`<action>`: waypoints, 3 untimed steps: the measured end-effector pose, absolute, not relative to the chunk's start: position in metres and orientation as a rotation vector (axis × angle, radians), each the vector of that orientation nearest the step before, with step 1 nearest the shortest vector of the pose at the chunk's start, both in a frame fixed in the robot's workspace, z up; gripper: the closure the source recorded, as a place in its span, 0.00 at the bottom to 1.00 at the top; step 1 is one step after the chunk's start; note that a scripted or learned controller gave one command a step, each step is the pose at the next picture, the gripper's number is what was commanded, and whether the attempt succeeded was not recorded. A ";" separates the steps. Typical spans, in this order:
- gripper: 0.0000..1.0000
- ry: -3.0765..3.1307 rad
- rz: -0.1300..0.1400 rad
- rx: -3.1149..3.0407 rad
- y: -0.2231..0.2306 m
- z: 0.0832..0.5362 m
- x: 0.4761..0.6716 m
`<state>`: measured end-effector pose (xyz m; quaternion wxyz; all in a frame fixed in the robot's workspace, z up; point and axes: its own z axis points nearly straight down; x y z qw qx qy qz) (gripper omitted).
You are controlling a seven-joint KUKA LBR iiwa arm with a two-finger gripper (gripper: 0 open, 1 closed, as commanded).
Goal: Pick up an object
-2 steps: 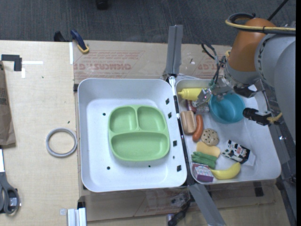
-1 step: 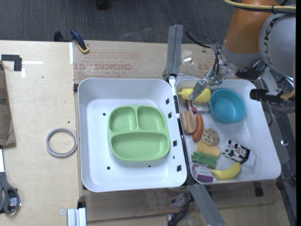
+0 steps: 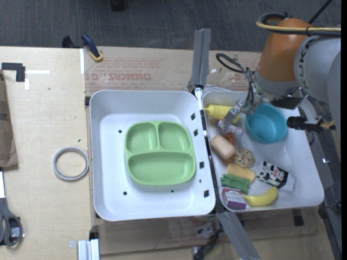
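Observation:
The right bin [image 3: 303, 161] holds several toy foods. A yellow bottle [image 3: 217, 111] lies at its back left, with a blue bowl [image 3: 267, 124] to the right. Further forward are a tan bread roll [image 3: 222, 147], a cookie [image 3: 244, 157], a yellow cheese wedge [image 3: 241, 172], green beans [image 3: 235, 182], a purple and white packet [image 3: 235, 198], a banana [image 3: 261, 197] and a cow-patterned carton [image 3: 272, 174]. My gripper [image 3: 233, 118] is low in the bin, between the yellow bottle and the blue bowl, just behind the bread roll. Nothing visibly hangs from it.
The left bin [image 3: 103, 145] bears a green divided plate [image 3: 160, 153]. A grey post [image 3: 200, 56] rises behind the wall between the bins. On the bench at the left lie a grey ring [image 3: 71, 163] and scissors [image 3: 10, 229]. The arm [image 3: 287, 42] leans in over the right bin's back.

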<state>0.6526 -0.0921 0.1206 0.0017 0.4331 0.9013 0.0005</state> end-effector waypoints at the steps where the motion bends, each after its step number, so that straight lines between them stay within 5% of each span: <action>1: 0.00 2.782 0.000 1.460 -0.101 0.093 0.632; 2: 1.00 2.776 0.005 1.463 -0.102 0.104 0.633; 3: 1.00 2.629 -0.028 1.788 -0.103 0.095 0.651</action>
